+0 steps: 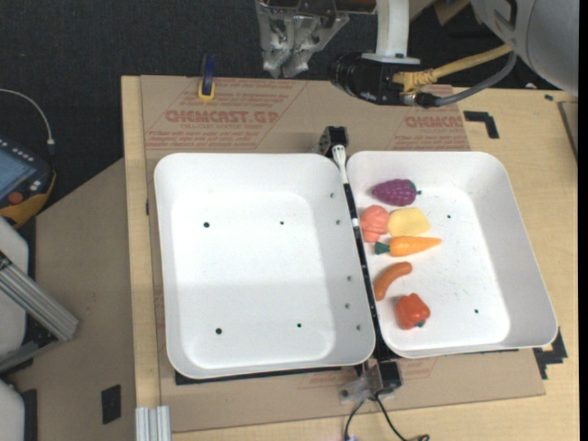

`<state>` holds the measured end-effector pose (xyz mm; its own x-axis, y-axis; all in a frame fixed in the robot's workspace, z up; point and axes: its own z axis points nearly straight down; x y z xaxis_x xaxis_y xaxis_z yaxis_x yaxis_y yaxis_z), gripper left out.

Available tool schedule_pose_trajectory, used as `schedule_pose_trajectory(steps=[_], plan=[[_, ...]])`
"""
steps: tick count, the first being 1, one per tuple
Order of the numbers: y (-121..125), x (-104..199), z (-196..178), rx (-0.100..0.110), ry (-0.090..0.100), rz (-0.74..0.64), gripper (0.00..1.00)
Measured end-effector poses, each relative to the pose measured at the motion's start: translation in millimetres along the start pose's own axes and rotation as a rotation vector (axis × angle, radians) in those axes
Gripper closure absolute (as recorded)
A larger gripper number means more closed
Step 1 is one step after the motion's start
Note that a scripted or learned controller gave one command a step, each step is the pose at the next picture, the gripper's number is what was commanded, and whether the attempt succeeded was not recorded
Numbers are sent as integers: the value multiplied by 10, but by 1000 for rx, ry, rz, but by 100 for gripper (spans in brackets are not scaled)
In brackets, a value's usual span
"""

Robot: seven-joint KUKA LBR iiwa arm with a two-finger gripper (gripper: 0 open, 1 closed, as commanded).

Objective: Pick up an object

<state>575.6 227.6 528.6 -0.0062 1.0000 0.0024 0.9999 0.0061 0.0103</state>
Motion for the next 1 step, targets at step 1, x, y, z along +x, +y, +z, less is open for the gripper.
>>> schedule_pose_trajectory(steps=[1], plan=[[3,10,-105,-3,1,-2,100]])
